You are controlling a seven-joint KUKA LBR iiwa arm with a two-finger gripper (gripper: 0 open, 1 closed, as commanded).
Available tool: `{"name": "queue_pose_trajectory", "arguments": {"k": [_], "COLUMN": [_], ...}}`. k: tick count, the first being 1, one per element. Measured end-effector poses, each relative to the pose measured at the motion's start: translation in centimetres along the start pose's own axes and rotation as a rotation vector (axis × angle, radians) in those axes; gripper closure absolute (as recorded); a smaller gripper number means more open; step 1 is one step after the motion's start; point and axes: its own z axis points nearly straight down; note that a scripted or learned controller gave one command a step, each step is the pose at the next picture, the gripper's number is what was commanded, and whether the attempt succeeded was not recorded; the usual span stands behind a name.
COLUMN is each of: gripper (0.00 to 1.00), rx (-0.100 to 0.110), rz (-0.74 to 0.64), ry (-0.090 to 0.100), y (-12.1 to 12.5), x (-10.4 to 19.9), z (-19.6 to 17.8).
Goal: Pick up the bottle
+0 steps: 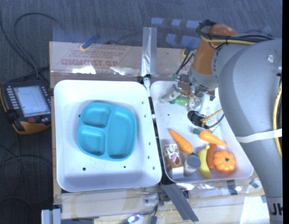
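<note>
My gripper [182, 93] is down at the far end of the right bin [156, 125], near its back left corner. Just under it lies a small pale and green object [179, 101], likely the bottle, mostly covered by the gripper. From this view I cannot make out whether the bottle is between the jaws. The grey arm with its orange band [207, 50] reaches in from the right and hides the bin's far right side.
The near half of the right bin holds two carrots [181, 141] [211, 137], a small pumpkin [223, 161], a banana [205, 166], a grey can [193, 162] and a brown packet [172, 155]. A blue divided plate [107, 129] sits in the left bin [65, 171].
</note>
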Motion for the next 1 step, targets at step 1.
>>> {"name": "queue_pose_trajectory", "arguments": {"k": [1], "gripper": [1.0], "rx": [0.016], "rz": [0.004], "ry": [-0.008], "y": [-0.3], "x": [-0.27], "z": [-0.46]}}
